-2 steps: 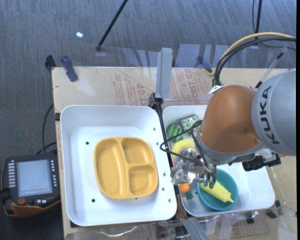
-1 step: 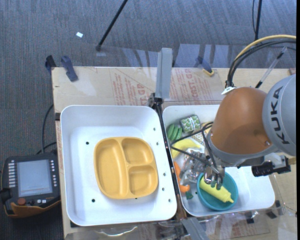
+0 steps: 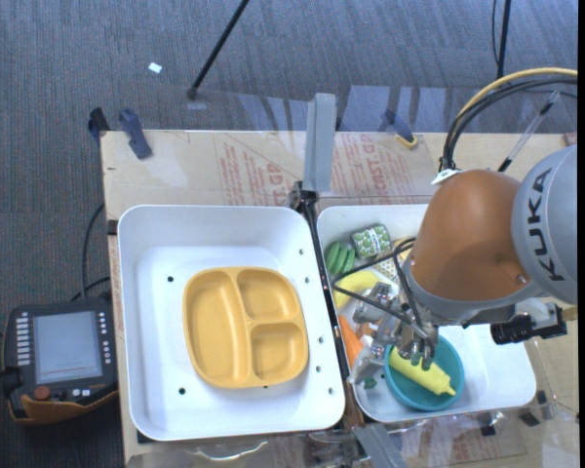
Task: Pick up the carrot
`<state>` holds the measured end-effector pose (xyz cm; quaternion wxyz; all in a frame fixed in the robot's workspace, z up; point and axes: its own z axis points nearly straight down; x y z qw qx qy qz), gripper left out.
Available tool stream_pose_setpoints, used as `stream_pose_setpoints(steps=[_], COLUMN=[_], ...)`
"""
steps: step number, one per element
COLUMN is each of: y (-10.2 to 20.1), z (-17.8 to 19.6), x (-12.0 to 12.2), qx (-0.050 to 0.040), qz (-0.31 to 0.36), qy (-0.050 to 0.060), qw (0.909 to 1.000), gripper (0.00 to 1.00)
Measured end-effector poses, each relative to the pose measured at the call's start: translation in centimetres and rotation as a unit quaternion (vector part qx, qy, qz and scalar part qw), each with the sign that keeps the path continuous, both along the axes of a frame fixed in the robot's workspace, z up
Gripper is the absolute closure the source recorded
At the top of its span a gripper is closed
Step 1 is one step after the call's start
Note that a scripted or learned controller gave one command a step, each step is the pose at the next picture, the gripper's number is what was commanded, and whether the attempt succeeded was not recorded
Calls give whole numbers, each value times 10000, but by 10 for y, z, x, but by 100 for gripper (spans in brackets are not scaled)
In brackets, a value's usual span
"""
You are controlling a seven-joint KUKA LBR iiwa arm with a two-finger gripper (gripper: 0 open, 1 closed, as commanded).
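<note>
Carrot — an orange sliver at the right bin's left wall, long axis running roughly along that wall. Hand hangs just to its right, beside the blue bowl — released or clenched, cannot tell.

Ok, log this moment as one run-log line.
task: pick up carrot | gripper: low in right bin, beside carrot | carrot: in bin, not lifted | left bin: yellow tray

Grey KUKA-marked arm, orange band
</note>
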<state>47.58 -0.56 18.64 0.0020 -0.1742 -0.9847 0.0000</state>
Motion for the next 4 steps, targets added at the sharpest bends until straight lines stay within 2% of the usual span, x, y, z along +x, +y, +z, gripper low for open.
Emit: stream_pose_setpoints(steps=[1, 2, 3, 4], y=[40, 40, 53, 64], z=[0, 8, -1, 40], x=[18, 19, 1, 7], qx=[-8, -11, -17, -21], qz=[-1245, -1221, -2304, -3241], qy=[-1, 7, 13, -1], qw=[9922, 9925, 9731, 9460], gripper=[0, 100, 100, 100])
